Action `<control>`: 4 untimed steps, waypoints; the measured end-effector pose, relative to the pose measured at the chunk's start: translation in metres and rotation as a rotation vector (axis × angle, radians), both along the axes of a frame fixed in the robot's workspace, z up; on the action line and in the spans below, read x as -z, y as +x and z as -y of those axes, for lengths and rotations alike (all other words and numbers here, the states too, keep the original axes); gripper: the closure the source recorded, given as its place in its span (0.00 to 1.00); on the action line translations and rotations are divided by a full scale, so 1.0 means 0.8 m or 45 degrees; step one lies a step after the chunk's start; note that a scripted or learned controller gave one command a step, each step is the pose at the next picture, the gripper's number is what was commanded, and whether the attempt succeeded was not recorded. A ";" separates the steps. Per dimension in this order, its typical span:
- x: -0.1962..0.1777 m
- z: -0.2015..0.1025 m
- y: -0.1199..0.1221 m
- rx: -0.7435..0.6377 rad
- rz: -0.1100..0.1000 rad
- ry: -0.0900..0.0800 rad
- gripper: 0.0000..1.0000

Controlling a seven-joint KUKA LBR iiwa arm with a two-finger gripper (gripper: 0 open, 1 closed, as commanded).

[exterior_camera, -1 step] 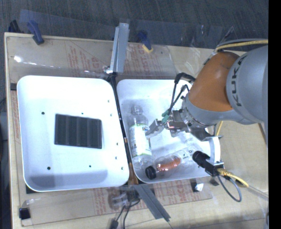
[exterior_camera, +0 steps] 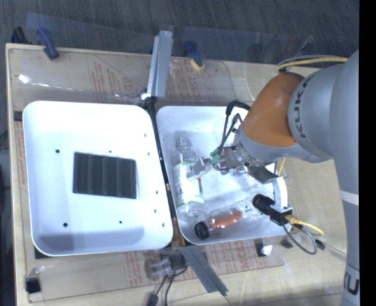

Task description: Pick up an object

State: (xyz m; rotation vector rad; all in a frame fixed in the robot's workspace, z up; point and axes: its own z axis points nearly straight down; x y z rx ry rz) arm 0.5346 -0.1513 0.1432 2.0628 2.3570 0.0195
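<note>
The grey arm (exterior_camera: 322, 113) with its orange band (exterior_camera: 271, 116) reaches in from the right and bends down over the right-hand white bin (exterior_camera: 169, 123), its gripper (exterior_camera: 221, 161) low inside that bin, near the middle. Whether the jaws are wide or narrow I cannot tell; the wrist and cabling crowd the view there, and nothing can be made out between them. Just left of the gripper lies a clear plastic bottle (exterior_camera: 187, 177), running roughly from the bin's back toward its front, with a bit of green on it. Along the front of the same bin rests a second small bottle (exterior_camera: 221, 222) with reddish-brown contents and a dark cap (exterior_camera: 202, 229), lying on its side and tilted slightly, cap end to the left. It sits apart from the gripper, nearer the front wall. A black fitting (exterior_camera: 267, 209) with a yellow cable (exterior_camera: 306, 227) hangs off the arm over the bin's right front corner. The left-hand white bin (exterior_camera: 48, 126) sits right beside the first, their walls almost touching, and carries a dark ribbed rectangular tray (exterior_camera: 105, 175) flat on its floor near the middle. Both bins rest on the pale wooden desk (exterior_camera: 79, 75), which has blue clamps (exterior_camera: 48, 42) at its back edge and a grey metal bar (exterior_camera: 159, 62) standing between the bins at the rear.
</note>
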 end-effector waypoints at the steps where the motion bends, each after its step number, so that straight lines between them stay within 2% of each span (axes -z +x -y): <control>1: 0.065 0.002 0.114 0.170 -0.023 -0.003 0.00; 2: 0.064 0.030 0.086 0.067 -0.025 -0.002 0.00; 3: 0.051 0.029 0.087 0.063 -0.026 -0.001 1.00; 4: -0.053 0.016 0.140 -0.113 -0.041 -0.002 1.00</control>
